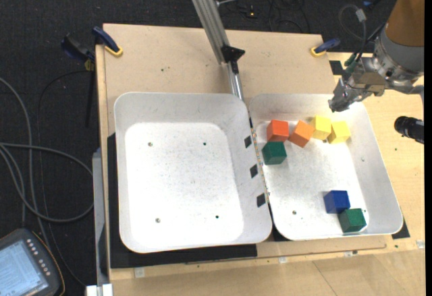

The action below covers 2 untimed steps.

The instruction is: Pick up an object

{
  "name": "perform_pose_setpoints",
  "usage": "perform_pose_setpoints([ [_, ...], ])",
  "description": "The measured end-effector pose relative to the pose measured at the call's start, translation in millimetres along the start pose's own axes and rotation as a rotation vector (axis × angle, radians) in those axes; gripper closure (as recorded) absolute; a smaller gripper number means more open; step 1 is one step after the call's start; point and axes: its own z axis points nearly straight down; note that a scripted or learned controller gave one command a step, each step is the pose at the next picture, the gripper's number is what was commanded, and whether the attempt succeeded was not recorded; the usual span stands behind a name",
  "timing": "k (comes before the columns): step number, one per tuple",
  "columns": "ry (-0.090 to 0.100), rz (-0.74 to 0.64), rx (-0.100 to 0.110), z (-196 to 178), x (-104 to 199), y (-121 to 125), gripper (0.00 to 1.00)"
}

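Currently the gripper [342, 100] hangs over the far edge of the right bin [378, 173], just beyond the yellow block pair [331, 129]; nothing sits between its fingertips, and whether the claw is open or closed cannot be told at this angle. Using the yellow pair as landmark: two orange blocks [290, 131] lie just beside it on its left, forming a loose row along the bin's far side; a green block [274, 152] sits just below-left of that row, close to the divider between bins. A blue block [336, 201] and a second green block [352, 220], touching each other, lie well apart from the yellow pair, toward the near rim. The left bin [135, 119] holds no blocks. Judgement: the arm's position favours the yellow pair as target, being nearest. Crowding in the row may hinder finger clearance; the blue/green pair poses a like problem. No pick made yet.
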Motion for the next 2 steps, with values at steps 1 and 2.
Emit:
perform_pose_setpoints([
  [1,0.003,-0.004,0.005,23,56,-15,1.00],
  [2,0.003,-0.005,0.004,25,108,-31,1.00],
])
